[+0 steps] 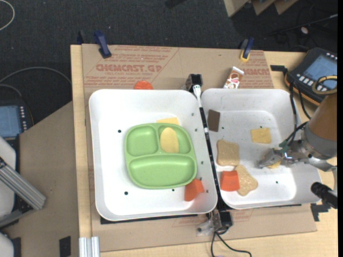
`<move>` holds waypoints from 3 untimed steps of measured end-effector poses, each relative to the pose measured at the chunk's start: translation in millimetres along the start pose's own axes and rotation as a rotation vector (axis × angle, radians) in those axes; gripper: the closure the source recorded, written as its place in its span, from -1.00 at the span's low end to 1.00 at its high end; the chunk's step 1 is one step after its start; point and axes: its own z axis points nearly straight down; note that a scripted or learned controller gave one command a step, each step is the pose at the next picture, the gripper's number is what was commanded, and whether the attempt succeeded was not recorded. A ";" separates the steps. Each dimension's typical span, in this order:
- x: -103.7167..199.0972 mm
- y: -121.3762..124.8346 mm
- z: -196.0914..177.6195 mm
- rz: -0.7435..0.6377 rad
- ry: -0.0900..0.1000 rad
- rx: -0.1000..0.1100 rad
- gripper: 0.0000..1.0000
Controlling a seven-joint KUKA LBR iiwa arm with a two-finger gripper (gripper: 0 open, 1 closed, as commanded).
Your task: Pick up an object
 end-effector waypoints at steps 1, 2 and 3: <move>33.2 79.0 -72.7 -0.012 -0.006 -0.020 -1.00; 27.2 93.0 2.7 -0.008 -0.002 -0.004 -1.00; 25.3 95.8 -16.0 -0.007 -0.007 -0.017 1.00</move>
